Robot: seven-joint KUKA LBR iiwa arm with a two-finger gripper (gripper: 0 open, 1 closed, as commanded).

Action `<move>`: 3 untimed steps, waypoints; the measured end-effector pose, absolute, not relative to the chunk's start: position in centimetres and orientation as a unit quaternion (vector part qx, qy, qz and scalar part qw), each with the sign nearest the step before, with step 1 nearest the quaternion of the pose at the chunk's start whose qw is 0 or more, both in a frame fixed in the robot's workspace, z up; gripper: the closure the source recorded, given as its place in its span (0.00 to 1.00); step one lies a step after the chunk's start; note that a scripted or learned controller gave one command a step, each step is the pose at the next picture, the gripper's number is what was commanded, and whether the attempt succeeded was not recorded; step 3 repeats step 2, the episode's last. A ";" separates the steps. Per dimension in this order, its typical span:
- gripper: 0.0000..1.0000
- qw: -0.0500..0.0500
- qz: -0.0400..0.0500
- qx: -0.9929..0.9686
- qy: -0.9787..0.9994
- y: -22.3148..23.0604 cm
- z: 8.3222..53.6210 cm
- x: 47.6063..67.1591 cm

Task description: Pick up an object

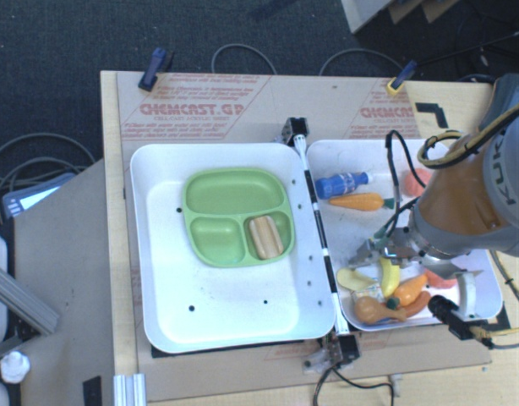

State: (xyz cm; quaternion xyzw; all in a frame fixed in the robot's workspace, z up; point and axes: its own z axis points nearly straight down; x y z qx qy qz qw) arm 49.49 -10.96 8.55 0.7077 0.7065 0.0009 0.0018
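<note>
Two shallow white bins sit side by side on the bench, seen from above at a slant. Left bin [158,311] holds a green divided plate [234,197] with three compartments; a tan bread-like piece [264,236] lies in the lower right compartment, while the other two compartments show bare green. Right bin [352,152] carries a clutter of small things. Near its upper part a blue bottle [339,183] lies on its side, and just below it an orange carrot [358,201] lies almost parallel, the two close together. Toward the near end of that bin a pale yellow piece [352,279] rests beside a yellow banana-like piece [388,277], with an orange piece [409,291] and a brownish-orange lump [371,310] crowded against them; which of these touch is hard to tell. A bit of pink [412,178] shows at the far side, partly hidden by the arm.

Reaching in from the right, the grey arm with its orange band [456,194] hangs over the right bin. Its gripper [383,252] is low above the cluster of yellow and orange pieces, just over the banana-like piece. Whether the gripper is spread or pressed together cannot be made out, and nothing can be seen gripped by it
</note>
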 end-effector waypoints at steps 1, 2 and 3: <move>1.00 0.001 0.001 0.708 0.706 -10.9 9.5 49.5; 1.00 0.000 0.000 0.707 0.708 -4.2 19.9 50.9; 1.00 0.000 0.000 0.707 0.708 -4.2 19.9 50.9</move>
